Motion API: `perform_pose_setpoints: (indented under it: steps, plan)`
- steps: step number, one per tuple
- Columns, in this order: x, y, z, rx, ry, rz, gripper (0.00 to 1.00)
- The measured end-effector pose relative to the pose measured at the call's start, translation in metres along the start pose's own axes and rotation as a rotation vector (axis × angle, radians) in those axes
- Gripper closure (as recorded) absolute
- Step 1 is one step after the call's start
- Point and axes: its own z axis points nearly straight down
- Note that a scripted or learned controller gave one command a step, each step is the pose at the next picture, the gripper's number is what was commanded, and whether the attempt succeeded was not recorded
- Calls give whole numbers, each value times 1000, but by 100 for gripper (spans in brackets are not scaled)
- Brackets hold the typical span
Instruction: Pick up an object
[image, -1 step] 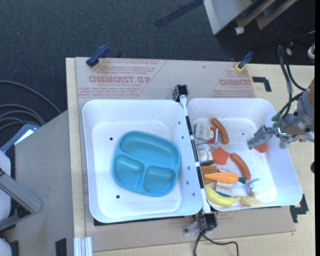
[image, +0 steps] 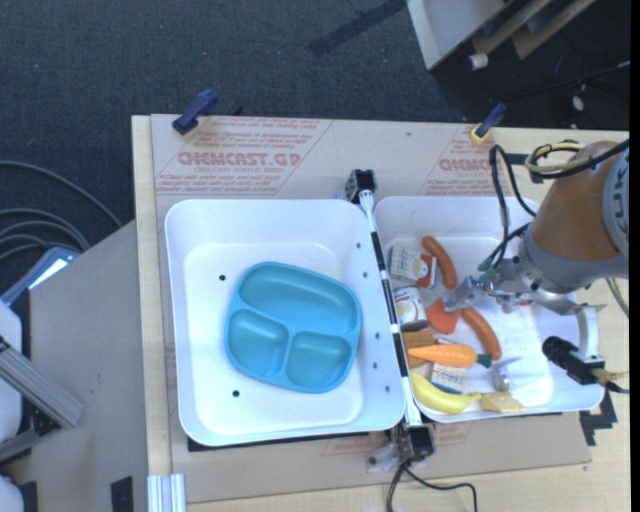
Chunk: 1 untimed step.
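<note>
The pincer hangs low in the right bin, by a sausage; I cannot tell its state; the sausage looks light, smooth, likely slippery plastic; best pinched across its middle.

Toy food crowds the right bin's left side.

Your arm reaches in from the right, its orange band broad and curved above the grey wrist. The wrist bends down and leftward, carrying the pincer low, pointing left. You cannot tell from here how the pincer stands.
</note>
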Motion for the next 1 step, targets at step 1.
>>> perform_pose_setpoints:
  steps: [1]
  plan:
    - [0, 1, -10, -2, 1, 1, 100]
